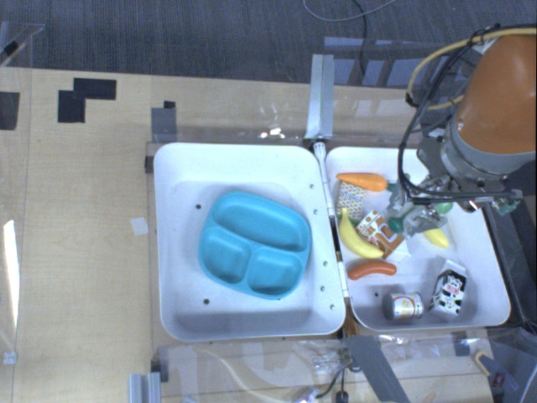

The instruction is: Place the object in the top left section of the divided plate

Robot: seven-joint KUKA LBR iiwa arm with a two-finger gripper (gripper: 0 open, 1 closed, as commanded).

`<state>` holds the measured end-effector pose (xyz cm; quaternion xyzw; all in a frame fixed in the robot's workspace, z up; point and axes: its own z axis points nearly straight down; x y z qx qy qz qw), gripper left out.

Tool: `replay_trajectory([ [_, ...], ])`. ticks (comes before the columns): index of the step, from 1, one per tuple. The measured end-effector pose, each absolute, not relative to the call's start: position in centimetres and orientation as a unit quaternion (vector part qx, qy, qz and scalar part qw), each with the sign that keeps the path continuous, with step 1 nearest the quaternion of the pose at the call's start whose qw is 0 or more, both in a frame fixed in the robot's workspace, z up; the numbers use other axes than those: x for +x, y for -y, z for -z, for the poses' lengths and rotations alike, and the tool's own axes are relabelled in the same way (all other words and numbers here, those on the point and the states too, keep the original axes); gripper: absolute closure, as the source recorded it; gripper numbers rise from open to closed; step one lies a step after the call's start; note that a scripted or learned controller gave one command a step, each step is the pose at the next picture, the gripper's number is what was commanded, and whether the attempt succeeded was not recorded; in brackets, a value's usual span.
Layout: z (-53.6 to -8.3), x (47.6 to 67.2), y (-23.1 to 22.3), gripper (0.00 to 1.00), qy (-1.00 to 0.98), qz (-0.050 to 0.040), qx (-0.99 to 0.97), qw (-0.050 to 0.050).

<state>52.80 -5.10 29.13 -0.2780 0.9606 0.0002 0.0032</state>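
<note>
Camera view: gripper (409, 217) over right bin (487, 305), beside banana (356, 238); finger state unclear; blue divided plate (254, 243) left of it.

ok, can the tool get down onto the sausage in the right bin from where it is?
Probably yes. The sausage lies bare on the floor of the right bin, nothing on top of it. The tool hangs just above and right of it. The banana and a small box lie close, so little side room.
</note>
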Motion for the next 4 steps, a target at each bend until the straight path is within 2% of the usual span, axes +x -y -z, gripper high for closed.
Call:
replay_trajectory([
  [1,-33.1,50.0,5.3,1.0,-0.946,0.0004,-0.323,0.004],
  [2,-37.3,49.8,2.4,1.0,-0.921,0.0004,-0.39,0.005],
  [3,-33.6,50.6,1.2,1.0,-0.857,-0.0007,-0.515,0.002],
  [4,-43.2,49.0,0.5,1.0,-0.816,0.0012,-0.578,0.005],
])
